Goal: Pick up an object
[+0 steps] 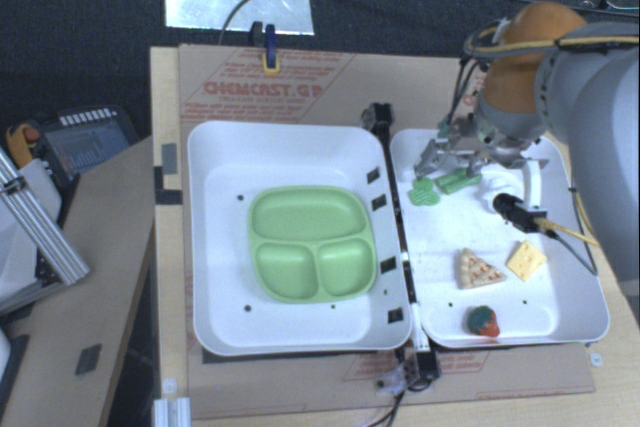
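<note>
Two shallow white bins sit side by side on a cardboard sheet [300, 85] that covers the tabletop [165, 255]. The left bin [215, 215] holds one thing, a green divided plate [310, 243], lying flat near the bin's middle with its single large compartment on the far side and two smaller ones on the near side.

The right bin [585, 310] carries four small things. A green toy [428, 194] lies in its far left corner, close to the wall shared with the other bin. Nearer, around the middle of the bin floor, a pizza-slice toy [478, 269] lies flat, and just to its right is a yellow wedge [526, 260], apart from it. A red and green toy [483, 320] sits nearest of all, close to the bin's near wall.

The grey arm [600, 105] reaches in from the right, its orange band [530, 45] above the far edge of the right bin. The gripper [447, 163] hangs low over the far left corner, directly above the green toy and very close to it. Whether it touches the toy is unclear, and whether the gripper is released or clenched cannot be told from this slant.
</note>
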### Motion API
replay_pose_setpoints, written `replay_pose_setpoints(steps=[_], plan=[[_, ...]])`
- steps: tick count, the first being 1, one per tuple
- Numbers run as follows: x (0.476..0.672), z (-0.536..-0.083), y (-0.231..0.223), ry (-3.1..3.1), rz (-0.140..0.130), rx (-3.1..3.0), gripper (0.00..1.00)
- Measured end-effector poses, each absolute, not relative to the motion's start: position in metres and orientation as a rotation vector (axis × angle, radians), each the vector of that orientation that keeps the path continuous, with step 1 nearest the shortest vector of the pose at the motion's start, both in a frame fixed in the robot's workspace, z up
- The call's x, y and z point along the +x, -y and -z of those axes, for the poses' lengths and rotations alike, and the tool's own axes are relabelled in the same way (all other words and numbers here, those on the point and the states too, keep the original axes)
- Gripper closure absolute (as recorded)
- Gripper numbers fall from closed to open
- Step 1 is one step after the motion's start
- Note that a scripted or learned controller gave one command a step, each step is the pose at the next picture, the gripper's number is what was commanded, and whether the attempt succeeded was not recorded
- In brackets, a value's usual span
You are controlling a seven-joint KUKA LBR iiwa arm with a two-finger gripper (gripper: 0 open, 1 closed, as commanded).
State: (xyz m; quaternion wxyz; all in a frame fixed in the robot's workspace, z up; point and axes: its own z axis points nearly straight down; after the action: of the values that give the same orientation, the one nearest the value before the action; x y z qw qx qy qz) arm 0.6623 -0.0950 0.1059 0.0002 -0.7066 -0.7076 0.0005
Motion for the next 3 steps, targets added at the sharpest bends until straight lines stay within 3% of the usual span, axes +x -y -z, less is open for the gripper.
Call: replay_pose_setpoints(steps=[1,2,3], plan=[[0.666,-0.089,0.094,2.230,0.008,-2.222,0.00],[0.668,-0.103,0.095,2.237,0.015,-2.228,1.00],[0.662,-0.154,0.089,2.229,0.007,-2.220,1.00]])
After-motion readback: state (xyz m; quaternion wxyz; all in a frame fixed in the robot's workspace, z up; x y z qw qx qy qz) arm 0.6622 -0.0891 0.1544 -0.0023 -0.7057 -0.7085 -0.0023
